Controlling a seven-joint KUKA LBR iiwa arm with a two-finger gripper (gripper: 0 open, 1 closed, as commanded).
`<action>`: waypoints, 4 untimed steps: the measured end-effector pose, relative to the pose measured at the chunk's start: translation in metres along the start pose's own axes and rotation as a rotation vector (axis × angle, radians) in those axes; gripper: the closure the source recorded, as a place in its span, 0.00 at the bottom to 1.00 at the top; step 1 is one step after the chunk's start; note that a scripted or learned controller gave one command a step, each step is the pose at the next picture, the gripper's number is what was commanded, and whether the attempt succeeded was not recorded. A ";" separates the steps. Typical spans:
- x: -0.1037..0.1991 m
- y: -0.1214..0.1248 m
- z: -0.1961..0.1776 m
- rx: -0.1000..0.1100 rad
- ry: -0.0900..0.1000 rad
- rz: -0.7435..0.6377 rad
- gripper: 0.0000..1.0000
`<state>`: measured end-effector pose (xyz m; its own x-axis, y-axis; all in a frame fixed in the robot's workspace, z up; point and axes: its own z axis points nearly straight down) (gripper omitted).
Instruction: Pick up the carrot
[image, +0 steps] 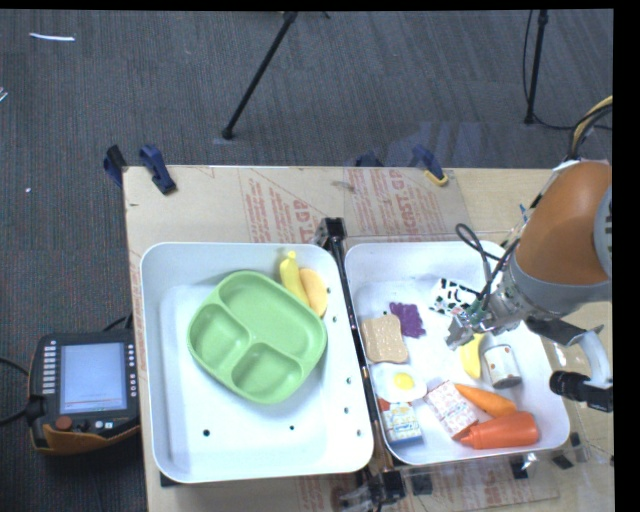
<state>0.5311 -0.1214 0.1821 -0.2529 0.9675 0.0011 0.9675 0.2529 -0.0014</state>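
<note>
Over the right white bin (400, 262) we couldn't tell our gripper's (466, 330) state, and the small orange tapered carrot (485, 400) still lay unpicked near the front, so basically nothing done.

Carrot (487, 400) smooth matt orange plastic, near right bin's front edge. Both bins (160, 300) glossy white plastic. Green divided plate (258, 337) smooth plastic, slight sheen. Bench top (250, 200) matt brown cardboard with red print. Toast slice (383, 339) looks rough, speckled. Arm's orange band (567, 225) smooth, semi-gloss.
</note>
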 end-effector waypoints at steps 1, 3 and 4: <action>0.000 0.000 0.000 0.001 0.001 0.000 0.00; -0.022 -0.057 0.083 -0.007 0.001 -0.008 1.00; -0.055 -0.071 0.049 -0.002 -0.001 -0.299 1.00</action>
<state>0.4764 -0.1920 0.1333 -0.5270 0.8499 0.0001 0.8499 0.5270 0.0005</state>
